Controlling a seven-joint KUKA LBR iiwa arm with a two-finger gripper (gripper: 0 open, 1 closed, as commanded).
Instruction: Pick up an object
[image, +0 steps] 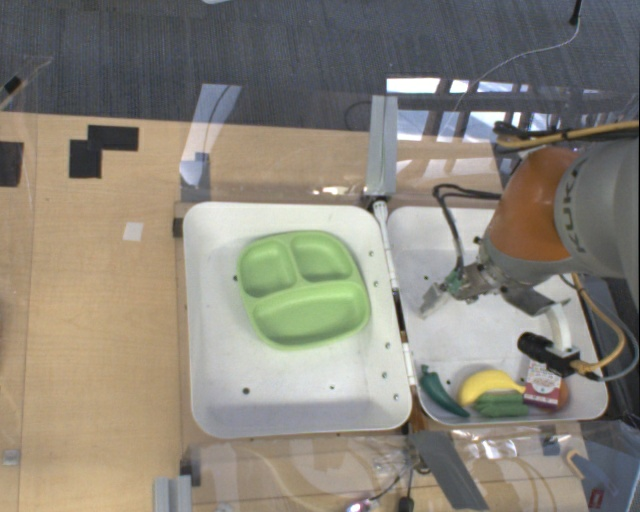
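Note:
In the right bin (430, 235), several small objects lie along the near edge: a dark green pepper (441, 393), a yellow banana (489, 384), a green piece (502, 404) and a red and white carton (543, 387). My gripper (436, 296) hangs over the middle of this bin, fingers pointing left and spread apart with nothing between them. It sits well above and behind the row of objects. The grey arm with its orange band (530, 215) covers the bin's right part.
The left bin (215, 380) holds a green sectioned plate (301, 288) in its middle. A metal divider (393, 300) runs between the two bins. Cables (450, 215) loop off the wrist over the right bin's far side. Wooden bench surrounds both bins.

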